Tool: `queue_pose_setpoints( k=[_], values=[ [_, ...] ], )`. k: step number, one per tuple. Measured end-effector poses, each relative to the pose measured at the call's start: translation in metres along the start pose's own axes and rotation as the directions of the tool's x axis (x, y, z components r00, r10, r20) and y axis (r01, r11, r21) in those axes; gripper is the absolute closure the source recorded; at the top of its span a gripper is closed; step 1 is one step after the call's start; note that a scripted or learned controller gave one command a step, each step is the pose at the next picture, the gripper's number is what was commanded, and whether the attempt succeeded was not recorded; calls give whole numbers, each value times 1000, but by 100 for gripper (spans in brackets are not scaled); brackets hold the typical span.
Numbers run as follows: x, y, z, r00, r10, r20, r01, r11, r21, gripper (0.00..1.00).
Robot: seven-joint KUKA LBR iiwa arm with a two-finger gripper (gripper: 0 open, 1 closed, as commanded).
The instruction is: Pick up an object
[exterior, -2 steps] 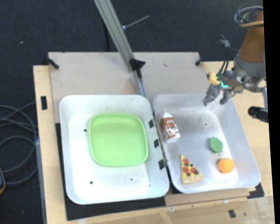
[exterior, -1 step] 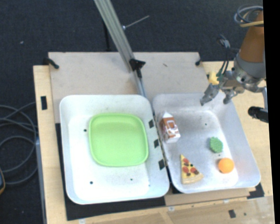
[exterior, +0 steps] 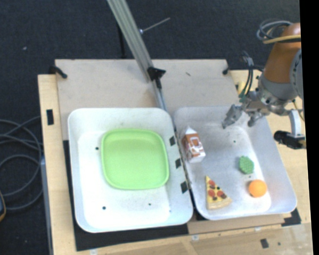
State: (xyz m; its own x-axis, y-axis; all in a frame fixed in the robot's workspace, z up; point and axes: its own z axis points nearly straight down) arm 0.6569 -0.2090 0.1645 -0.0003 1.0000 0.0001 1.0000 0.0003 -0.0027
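The right bin (exterior: 212, 121) holds a small brown-and-white carton (exterior: 193, 145) near its left wall, a pizza slice (exterior: 216, 193) at the front, a green lumpy item (exterior: 247, 164) and an orange ball (exterior: 257, 188) toward the right. My gripper (exterior: 240, 116) hangs over the bin's far right part, its fingers spread open with nothing between them. It is well apart from every object, the green item being the closest below it.
The left bin (exterior: 85, 128) carries a light green square plate (exterior: 134, 158). A slanted metal pole (exterior: 136, 40) rises from the back between the bins. Cables lie off the bench to the left.
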Motion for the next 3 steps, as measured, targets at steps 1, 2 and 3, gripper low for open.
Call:
queue_pose_setpoints(
  k=[1,2,3],
  values=[
    [2,-4,62,1000,0,0,0,1000,2,0],
    [1,-4,63,1000,0,1,0,1000,-4,0],
    [1,-3,52,1000,-1,2,1,1000,-5,100]
  ],
)
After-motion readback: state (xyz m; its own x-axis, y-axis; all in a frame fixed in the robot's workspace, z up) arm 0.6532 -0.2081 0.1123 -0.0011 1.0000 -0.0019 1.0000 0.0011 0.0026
